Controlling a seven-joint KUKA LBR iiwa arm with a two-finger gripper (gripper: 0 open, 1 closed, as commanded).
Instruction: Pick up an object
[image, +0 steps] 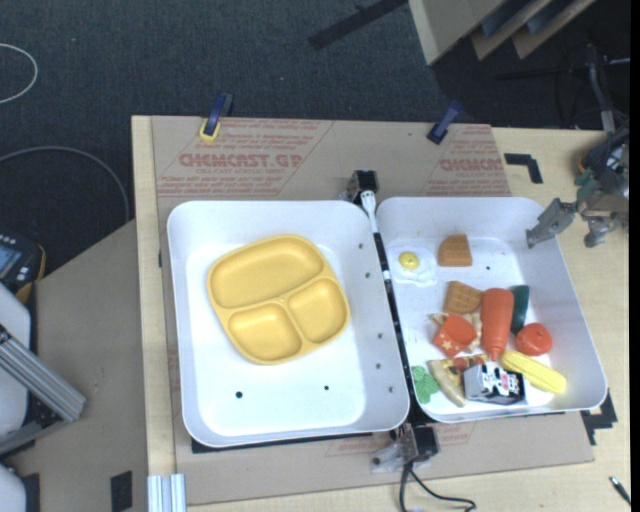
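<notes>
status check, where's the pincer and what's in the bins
Pincer open at right bin's far right rim, holding nothing. Toy food piled in that bin, carrot central. Yellow tray in left bin.

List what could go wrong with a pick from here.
1. The toy food in the right bin is packed tight: the carrot, tomato and corn cob touch, so a grasp may snag a neighbour.
2. The gripper sits at the bin's far right rim and may clip it when descending.
</notes>
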